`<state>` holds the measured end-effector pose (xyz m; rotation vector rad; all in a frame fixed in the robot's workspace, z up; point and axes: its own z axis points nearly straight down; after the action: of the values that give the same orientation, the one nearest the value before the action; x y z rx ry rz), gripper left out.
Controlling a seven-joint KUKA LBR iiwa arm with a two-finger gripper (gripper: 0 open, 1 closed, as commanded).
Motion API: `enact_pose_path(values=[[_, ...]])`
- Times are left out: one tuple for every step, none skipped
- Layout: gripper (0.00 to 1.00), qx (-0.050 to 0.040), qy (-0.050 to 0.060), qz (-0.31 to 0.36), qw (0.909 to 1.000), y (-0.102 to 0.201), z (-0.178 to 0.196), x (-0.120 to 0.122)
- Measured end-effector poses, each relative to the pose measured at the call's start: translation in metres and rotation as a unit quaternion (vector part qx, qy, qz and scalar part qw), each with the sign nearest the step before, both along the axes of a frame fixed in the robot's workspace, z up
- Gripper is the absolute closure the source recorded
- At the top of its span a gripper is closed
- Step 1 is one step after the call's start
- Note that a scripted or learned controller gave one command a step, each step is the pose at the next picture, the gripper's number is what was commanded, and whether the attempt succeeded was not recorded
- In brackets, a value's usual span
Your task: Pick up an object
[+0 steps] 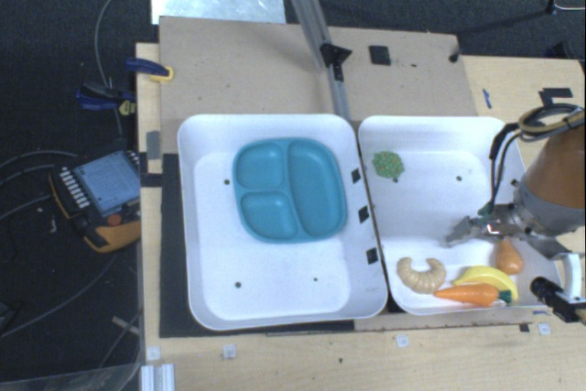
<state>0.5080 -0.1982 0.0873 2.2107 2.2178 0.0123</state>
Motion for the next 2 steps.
enact_pose_path(values=[[1.00, -0.0009, -0.001, -0.001, 1.0000, -0.001, 0.013, 0.001], [1.00, -0.0005, 0.003, 0.001, 1.0000, -0.007, 0.062, 0.010]])
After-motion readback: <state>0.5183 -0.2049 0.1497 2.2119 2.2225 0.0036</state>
